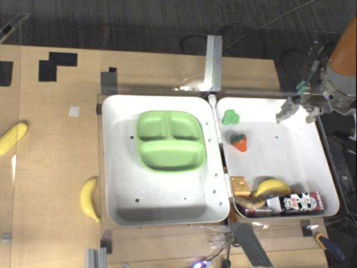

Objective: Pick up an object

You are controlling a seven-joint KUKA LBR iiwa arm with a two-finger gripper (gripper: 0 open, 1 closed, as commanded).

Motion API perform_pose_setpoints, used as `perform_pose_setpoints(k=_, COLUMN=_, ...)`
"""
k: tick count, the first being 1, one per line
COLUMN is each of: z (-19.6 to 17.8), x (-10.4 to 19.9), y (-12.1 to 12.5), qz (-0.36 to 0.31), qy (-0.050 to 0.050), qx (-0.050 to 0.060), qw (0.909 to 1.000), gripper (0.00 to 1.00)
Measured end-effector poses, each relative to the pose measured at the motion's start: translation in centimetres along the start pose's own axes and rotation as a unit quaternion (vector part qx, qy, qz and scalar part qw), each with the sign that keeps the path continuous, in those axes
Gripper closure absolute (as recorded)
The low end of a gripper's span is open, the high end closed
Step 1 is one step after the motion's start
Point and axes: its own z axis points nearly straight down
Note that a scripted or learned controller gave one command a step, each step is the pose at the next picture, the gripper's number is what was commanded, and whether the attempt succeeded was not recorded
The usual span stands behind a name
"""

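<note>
Gripper (298,109) hangs spread and empty over the right bin's (290,149) far right corner. Nothing picked yet. Strawberry (240,142), green piece (230,116), banana (272,187) all lie in the bin, apart from it.

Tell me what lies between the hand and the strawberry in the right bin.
In the camera view, only bare white bin floor lies between the hand and the strawberry; the green piece sits off that line, above the strawberry.

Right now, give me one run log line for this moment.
gripper: open, above right bin's top right corner, holding nothing | nearest: strawberry, green piece | banana at front wall
</note>
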Motion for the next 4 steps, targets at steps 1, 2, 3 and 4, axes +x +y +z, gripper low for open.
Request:
perform_pose_setpoints(k=1, z=10.0, x=4.1, y=1.5, qz=-0.066, qy=0.000, qx=0.000, qw=0.9978, gripper=0.00)
perform_pose_setpoints(k=2, z=15.2, x=5.5, y=0.6, qz=-0.084, qy=-0.001, qx=-0.004, qw=0.9964, gripper=0.00)
perform_pose_setpoints(k=3, z=15.2, x=5.9, y=-3.3, qz=-0.019, qy=-0.001, qx=-0.009, qw=0.9998, gripper=0.00)
perform_pose_setpoints(k=4, z=15.1, x=3.9, y=-11.0, qz=-0.085, qy=-0.002, qx=-0.009, qw=0.9963, gripper=0.00)
